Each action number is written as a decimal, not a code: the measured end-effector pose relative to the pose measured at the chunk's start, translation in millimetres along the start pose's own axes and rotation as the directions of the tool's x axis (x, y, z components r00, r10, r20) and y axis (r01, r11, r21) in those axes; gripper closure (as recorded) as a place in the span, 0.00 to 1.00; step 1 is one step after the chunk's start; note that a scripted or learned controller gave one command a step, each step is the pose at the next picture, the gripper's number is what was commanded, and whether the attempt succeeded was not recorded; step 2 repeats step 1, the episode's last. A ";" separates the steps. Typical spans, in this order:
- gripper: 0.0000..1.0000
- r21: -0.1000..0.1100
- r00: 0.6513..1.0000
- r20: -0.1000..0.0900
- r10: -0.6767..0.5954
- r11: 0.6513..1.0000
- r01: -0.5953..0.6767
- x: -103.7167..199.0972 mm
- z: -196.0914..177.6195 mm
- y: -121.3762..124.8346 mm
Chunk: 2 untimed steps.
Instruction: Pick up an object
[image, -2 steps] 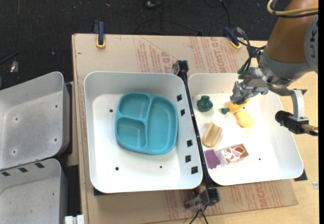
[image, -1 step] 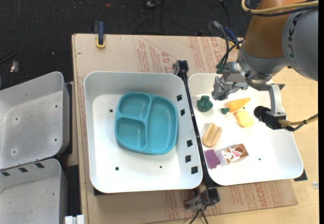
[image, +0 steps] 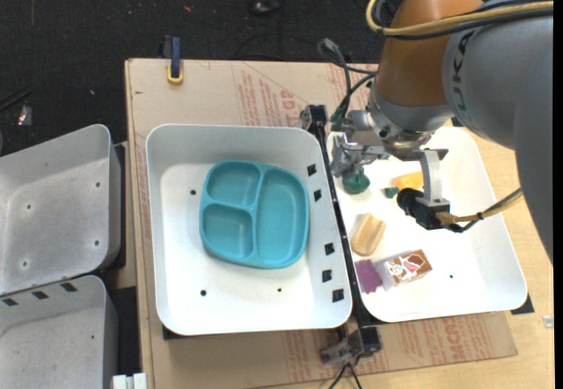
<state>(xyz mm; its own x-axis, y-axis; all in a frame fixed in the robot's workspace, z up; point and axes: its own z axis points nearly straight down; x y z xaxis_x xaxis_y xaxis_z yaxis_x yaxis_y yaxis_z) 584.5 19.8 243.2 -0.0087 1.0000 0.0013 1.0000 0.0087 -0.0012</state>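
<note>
Camera view: looks down at a slant on a cardboard-covered bench (image: 237,84) bearing two shallow white bins side by side.
Far left: two white trays (image: 53,194) lie off the bench edge, one above the other.
Bench top edge: a small yellow and blue clamp (image: 175,62) sits near the upper left corner of the cardboard.
Left bin (image: 176,290): holds a teal divided plate (image: 255,213) with three compartments, lying flat near the bin's middle.
Divider: black clips run along the seam where the two bins meet.
Right bin (image: 493,273): holds several small things near its left side and centre.
Green object (image: 354,180): small and dark green, at the bin's upper left, just under the gripper.
Tan object (image: 368,234): a pale rounded block, below the green one and apart from it.
Purple piece (image: 368,276): flat, near the bin's lower left, just beside a brown printed packet (image: 408,267).
Orange piece (image: 407,179): partly hidden behind the arm's fittings.
Arm (image: 475,53): grey with an orange band, reaching in from the right over the right bin.
Gripper (image: 356,163): low over the bin's upper left corner, at the green object; whether its jaws are spread or pressed together cannot be told.
</note>
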 end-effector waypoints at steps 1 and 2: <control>1.00 -0.003 1.000 0.002 0.003 1.000 -0.003 43.0 3.0 11.0; 1.00 -0.003 1.000 0.002 0.003 1.000 -0.003 43.0 3.0 11.0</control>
